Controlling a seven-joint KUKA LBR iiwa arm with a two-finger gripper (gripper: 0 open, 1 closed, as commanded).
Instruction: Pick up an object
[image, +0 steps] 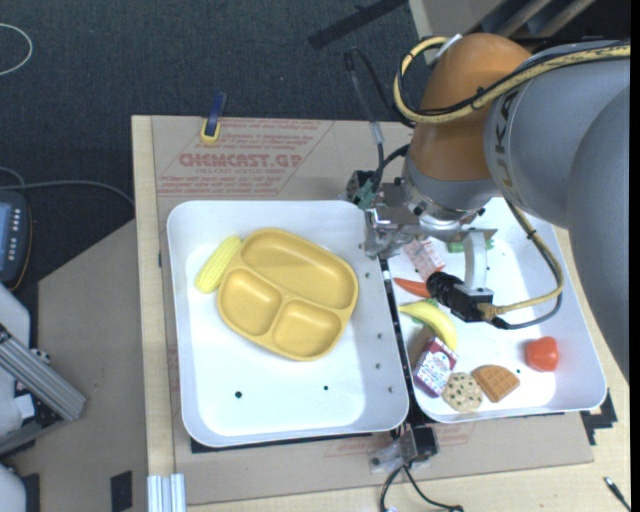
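- Nearest us, along the front of the right bin, we see a ridged toast-shaped wafer, a round speckled cookie touching its left side, and a glossy maroon packet just left of the cookie.
- A smooth red tomato-like piece sits apart, right of the wafer.
- Behind the packet lies a curved yellow banana, then a slim orange carrot-like piece.
- In the left bin, across the divider from the banana, rests a moulded yellow three-compartment plate with a bumpy corn cob touching its far-left rim.
- Farthest, the grey arm with its orange band bends down over the right bin's far-left corner.
- The gripper hangs above the carrot; we cannot tell whether it is released or clenched.
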